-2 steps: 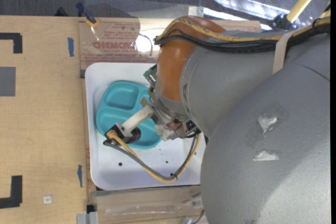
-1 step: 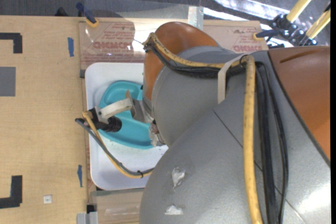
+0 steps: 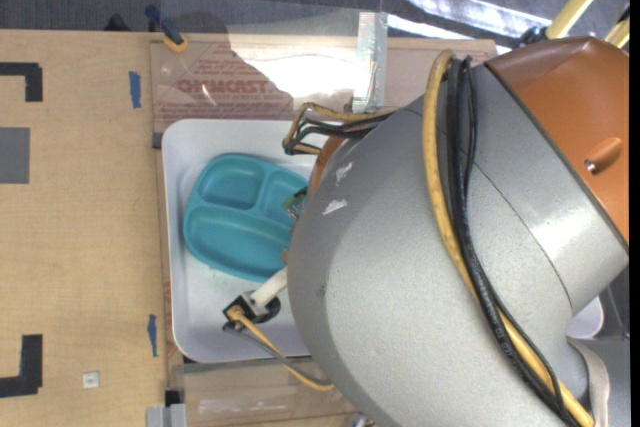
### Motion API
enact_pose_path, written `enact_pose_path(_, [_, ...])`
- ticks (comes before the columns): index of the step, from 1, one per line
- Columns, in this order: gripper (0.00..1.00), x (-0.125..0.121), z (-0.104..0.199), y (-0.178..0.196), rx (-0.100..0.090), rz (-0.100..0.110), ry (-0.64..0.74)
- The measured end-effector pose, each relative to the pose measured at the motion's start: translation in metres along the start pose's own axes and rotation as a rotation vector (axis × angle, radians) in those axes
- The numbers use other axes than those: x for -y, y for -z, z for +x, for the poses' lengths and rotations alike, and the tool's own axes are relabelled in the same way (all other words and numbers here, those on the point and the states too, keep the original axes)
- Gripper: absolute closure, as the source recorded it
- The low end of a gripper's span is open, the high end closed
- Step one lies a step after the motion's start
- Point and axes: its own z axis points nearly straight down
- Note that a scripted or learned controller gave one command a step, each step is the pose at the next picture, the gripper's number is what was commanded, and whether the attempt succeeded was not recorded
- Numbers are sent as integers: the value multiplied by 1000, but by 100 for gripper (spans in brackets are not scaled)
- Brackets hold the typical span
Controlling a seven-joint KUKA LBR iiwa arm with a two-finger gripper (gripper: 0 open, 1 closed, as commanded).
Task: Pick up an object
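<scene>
A teal divided plate (image 3: 238, 215) lies in the left white bin (image 3: 180, 245), toward its middle. My grey arm (image 3: 440, 265) with its orange band (image 3: 570, 115) covers most of the right half of the view and reaches over the bin's right side. The gripper itself is hidden under the arm. A white and black part (image 3: 252, 303) with a yellow cable sticks out from under the arm near the bin's front, just below the plate.
A clear plastic sheet (image 3: 270, 65) lies behind the bin on the tan bench (image 3: 70, 215). Black markings and blue tape marks sit on the bench to the left. Yellow and black cables run along the arm.
</scene>
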Motion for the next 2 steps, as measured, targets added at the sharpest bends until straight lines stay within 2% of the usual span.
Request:
enact_pose_path(1, [100,-1,1,88,-8,-2,-332])
enact_pose_path(2, [100,56,33,214,-14,1,-287])
